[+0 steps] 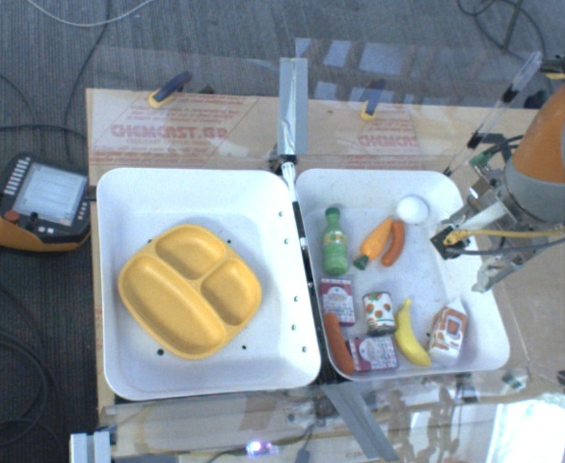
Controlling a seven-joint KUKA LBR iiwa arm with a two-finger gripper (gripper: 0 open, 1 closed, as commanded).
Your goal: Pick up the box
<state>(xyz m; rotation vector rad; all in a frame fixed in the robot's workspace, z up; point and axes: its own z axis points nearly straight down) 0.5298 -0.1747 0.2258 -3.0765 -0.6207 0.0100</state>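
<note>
Near the right bin's front right corner stands a small orange and white carton box (448, 332). A flat red box (337, 300) lies near the bin's left wall, and a red packet (374, 352) lies at the front. My gripper (488, 272) hangs over the right rim of the right bin (456, 189), just above and to the right of the carton. Nothing shows in its grasp.
The right bin also holds a green bottle (335, 241), a carrot (374, 242), two sausages (393, 243), a white ball (412, 209), a can (379, 311) and a banana (414, 334). A yellow divided plate (190, 288) lies in the left bin (119, 201).
</note>
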